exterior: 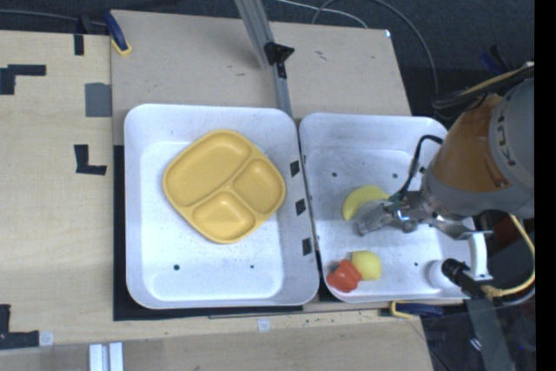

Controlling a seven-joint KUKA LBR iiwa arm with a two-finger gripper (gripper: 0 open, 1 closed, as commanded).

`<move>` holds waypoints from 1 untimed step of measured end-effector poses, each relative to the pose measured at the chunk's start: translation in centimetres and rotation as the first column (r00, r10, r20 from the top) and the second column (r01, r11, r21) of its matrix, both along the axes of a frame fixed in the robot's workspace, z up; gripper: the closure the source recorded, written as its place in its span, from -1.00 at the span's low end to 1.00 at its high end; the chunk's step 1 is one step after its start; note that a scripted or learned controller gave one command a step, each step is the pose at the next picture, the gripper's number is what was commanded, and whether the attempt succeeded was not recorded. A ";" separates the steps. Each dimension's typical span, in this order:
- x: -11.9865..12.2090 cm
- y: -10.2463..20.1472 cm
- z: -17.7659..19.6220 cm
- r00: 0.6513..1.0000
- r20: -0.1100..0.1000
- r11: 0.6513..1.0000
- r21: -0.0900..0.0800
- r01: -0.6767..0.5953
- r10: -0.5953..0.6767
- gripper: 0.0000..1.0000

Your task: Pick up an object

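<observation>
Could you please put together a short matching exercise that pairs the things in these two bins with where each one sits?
Things:
1. divided yellow plate
2. yellow fruit
3. red object
4. gripper

Places:
A. near edge of the right bin
B. just below the yellow fruit
C. left bin
D. middle of the right bin

Pairs: 1-C, 2-D, 3-A, 4-B

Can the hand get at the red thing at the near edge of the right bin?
Probably yes. The hand sits low in the right bin by a yellow fruit; the red thing lies just below it, touching only a small yellow piece, with bare floor between.
</observation>
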State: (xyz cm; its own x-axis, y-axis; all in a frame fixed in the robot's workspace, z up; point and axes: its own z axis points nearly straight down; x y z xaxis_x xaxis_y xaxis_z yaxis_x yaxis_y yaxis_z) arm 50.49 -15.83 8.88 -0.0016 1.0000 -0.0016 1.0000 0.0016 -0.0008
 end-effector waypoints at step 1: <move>0.0 0.1 1.0 1.000 -0.001 1.000 0.002 -0.001 0.001 1.00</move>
State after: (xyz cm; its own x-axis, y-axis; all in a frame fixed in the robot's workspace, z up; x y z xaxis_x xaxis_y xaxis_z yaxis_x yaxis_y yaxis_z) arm 50.49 -15.76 9.92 -0.0023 1.0000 0.0004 1.0000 0.0023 -0.0016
